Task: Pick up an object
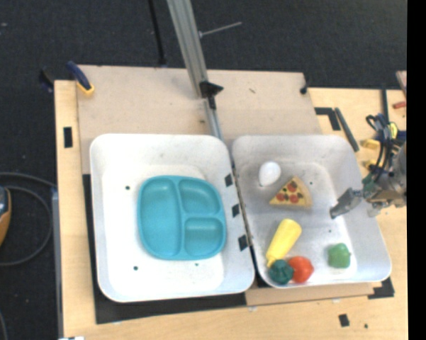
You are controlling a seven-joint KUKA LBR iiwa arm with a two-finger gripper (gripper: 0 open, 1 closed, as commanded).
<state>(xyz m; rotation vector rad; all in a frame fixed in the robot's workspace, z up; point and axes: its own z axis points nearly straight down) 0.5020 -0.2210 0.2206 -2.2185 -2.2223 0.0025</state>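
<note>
Right bin (pixel 354 163): white egg (pixel 269 172), pizza slice (pixel 292 193), yellow corn (pixel 283 239), tomato (pixel 300 268), green piece (pixel 339 256). My gripper (pixel 344 204) at bin's right edge, holding nothing; finger spread I cannot tell. Best: centre over pizza slice, descend straight.

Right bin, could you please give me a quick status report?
Tool over right bin edge, holding nothing. Pizza slice nearest, untouched. Nothing between them.

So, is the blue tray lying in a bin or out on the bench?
In a bin. The blue tray lies flat inside the left bin, white floor showing all around it, compartments facing up.
</note>
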